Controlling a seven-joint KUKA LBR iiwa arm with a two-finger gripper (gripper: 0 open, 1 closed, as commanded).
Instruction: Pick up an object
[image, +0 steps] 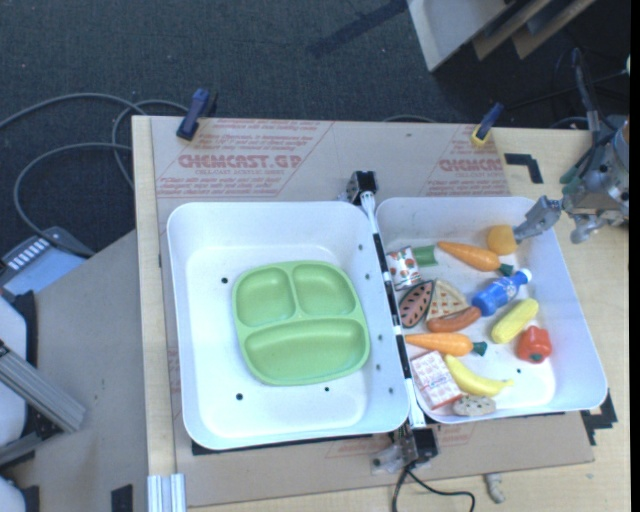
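Observation:
The right bin (580, 335) holds several toy foods: an orange fruit (501, 238), a carrot (468, 255), a blue bottle (500, 292), a yellow piece (515, 320), a red pepper (533, 343), a banana (475, 377), a second carrot (445, 342), a sausage (453, 320), a pizza slice (447, 297) and a small can (403, 267). My gripper (562, 222) hangs over the bin's far right corner, just right of the orange fruit. Its fingers (540, 215) are spread open with nothing between them.
The left bin (200, 300) carries a green divided plate (300, 322). A red-and-white box (432, 375) and a brown piece (472, 405) lie at the right bin's near edge. A black clamp (362, 184) sits where the bins meet at the back.

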